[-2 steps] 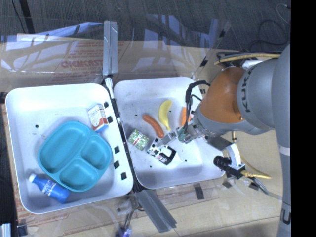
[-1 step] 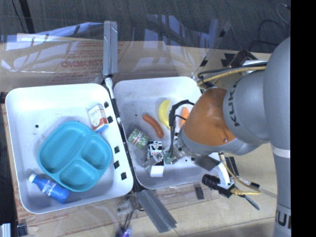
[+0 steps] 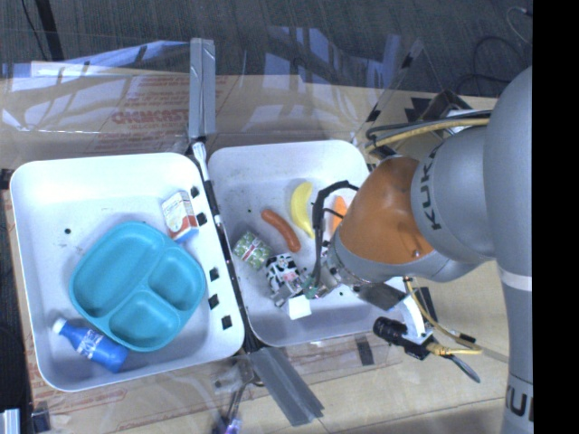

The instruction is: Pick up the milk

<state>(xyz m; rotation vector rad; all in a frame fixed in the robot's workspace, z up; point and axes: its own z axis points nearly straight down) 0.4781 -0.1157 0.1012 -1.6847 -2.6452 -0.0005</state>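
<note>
Milk: the milk (image 3: 282, 274), a small carton with black-and-white cow patches, lay in the right bin (image 3: 237, 165) near its front wall, apparently tipped on its side.
Gripper: the gripper (image 3: 313, 287) sat low in that bin, just beside the milk's right end and possibly touching it; the bulk of the arm (image 3: 398, 224) hid its tip, so whether it was released or clenched could not be told.
Hold: no grasp on the milk was visible.
Close neighbours: a white block (image 3: 298, 308) lay just beside the milk toward the front wall, and a green-and-white packet (image 3: 251, 249) lay just beside it on the left.
Farther neighbours: a sausage (image 3: 281, 230), a banana (image 3: 301, 208) and an orange piece (image 3: 339, 205) lay toward the back of the same bin.
Left bin: a blue tray (image 3: 136, 284), a small red-and-white carton (image 3: 178, 213) and a blue bottle (image 3: 90, 344) were well apart from the work.
Risk, wrong catch: closing this near the block could likely have pinched the block instead of the milk, or both together.
Risk, slip: a tipped carton caught by one end would probably have swung or slid out on the lift.
Risk, push: a slightly off approach could have shoved the milk against the packet or the wall.
</note>
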